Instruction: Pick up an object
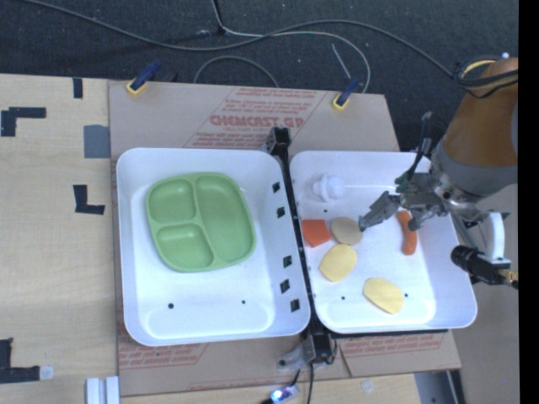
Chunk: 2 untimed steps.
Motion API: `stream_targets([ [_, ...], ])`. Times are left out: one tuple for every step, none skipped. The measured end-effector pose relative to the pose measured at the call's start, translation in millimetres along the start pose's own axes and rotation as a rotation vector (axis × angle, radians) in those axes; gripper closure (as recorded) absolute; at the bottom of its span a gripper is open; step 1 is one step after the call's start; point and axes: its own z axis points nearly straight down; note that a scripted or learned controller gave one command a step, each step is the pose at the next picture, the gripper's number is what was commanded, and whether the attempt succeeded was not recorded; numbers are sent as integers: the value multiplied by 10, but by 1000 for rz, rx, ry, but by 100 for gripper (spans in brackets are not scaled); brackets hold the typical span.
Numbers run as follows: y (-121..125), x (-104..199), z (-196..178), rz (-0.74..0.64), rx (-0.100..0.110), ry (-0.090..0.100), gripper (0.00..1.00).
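Hand (396, 211) spread open over right bin (446, 310), holding nothing, orange carrot (408, 237) just beside one finger.

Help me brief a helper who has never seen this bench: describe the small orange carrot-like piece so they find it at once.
Start at the right-hand white bin, the one without the green divided plate. Look to its right side, just under the arm's pincer, for the narrow orange stick lying roughly upright in the view. Unlike the flat orange square near the divider and the rounded yellow pieces, it is thin and elongated.
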Motion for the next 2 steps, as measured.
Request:
stream_targets([
  [25,3,-64,-4,-12,-2,0],
  [120,-22,472,-3,-8,-3,0],
])
